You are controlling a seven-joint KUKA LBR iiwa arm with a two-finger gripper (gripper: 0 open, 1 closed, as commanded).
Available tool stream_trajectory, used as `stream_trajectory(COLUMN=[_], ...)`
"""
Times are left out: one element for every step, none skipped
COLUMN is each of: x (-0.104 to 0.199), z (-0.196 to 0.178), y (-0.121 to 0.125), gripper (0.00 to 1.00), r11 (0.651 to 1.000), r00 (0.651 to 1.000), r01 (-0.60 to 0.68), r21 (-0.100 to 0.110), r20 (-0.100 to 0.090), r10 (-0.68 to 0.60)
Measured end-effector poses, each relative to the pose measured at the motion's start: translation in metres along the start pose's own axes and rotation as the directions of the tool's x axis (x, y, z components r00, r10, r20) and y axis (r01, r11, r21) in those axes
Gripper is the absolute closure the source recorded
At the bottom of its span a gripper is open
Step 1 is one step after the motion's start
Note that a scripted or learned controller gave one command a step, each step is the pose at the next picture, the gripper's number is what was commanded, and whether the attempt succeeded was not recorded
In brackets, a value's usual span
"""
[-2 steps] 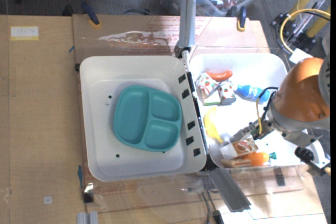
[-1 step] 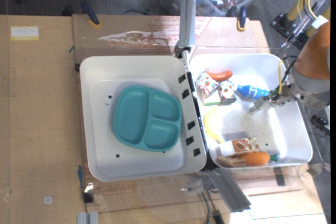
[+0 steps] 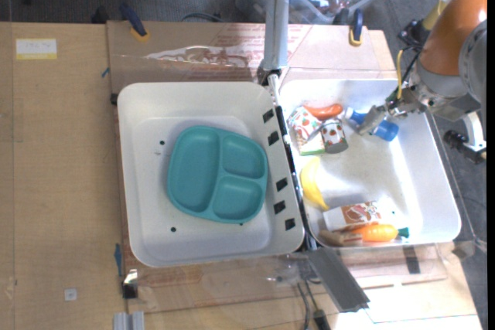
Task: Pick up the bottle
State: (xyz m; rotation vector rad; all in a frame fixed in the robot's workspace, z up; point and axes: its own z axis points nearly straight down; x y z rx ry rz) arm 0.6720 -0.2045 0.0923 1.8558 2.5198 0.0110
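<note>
End effector (image 3: 370, 120) low in right bin (image 3: 433, 166), beside blue bottle (image 3: 384, 129) near far wall. Grip state: cannot tell. Risk: bottle crowded by small cartons (image 3: 309, 129), may roll or slip away at closing.

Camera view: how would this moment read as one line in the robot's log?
task: pick up bottle | gripper: low in right bin, by blue object | grasp: unconfirmed | left bin: teal tray
</note>
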Motion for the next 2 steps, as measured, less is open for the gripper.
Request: stream_trajectory(x=[0.001, 0.042], z=[-0.012, -0.146], y=[0.002, 0.011], gripper=[1.0, 1.0], r11=[1.0, 0.999], r00=[1.0, 0.999], r01=[0.004, -0.046], r21=[-0.002, 0.009], r20=[0.004, -0.002], r10=[-0.004, 0.046])
